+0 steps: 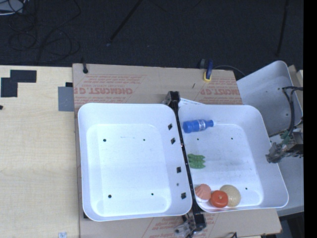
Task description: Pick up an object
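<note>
Camera view: gripper (pixel 281 150) at the right bin's (pixel 257 120) outer edge, partly cut off; its state cannot be told. Within that bin lie a blue bottle (pixel 197 126), a green piece (pixel 196 161), and orange (pixel 219 199), pink (pixel 202 191) and tan (pixel 231 194) rounded items. Cardboard (pixel 114 86) beneath bears mirrored red lettering.

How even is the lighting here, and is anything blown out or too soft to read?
Camera view: even, diffuse light; the two white plastic bins are bright but keep their rims; shadows are faint. The blue plastic bottle and small green object look soft-edged, and the gripper at right is blurred and dim.
</note>
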Motion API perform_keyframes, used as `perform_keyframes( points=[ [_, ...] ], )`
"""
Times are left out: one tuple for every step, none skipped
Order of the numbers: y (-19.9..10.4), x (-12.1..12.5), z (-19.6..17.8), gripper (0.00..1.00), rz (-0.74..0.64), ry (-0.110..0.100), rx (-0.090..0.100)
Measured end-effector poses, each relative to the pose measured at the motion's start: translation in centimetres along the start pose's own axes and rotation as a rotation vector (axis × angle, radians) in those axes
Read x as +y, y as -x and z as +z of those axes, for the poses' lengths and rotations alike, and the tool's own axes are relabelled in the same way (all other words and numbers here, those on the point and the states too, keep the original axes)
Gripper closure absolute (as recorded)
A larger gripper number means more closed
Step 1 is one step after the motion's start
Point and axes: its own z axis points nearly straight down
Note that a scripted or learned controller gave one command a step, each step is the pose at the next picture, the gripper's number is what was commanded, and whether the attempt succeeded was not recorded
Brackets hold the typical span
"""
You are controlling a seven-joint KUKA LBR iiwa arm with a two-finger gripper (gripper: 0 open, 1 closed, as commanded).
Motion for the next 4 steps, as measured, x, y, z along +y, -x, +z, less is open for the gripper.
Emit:
perform_keyframes(
  points=[
    [0.1,0.0,-0.9,1.00,0.000,-0.001,0.001],
    [0.1,0.0,-1.9,1.00,-0.002,-0.003,0.002],
    [0.1,0.0,-2.8,1.00,-0.006,-0.005,0.003],
    [0.2,0.0,-3.7,1.00,-0.010,-0.007,0.003]
  ],
)
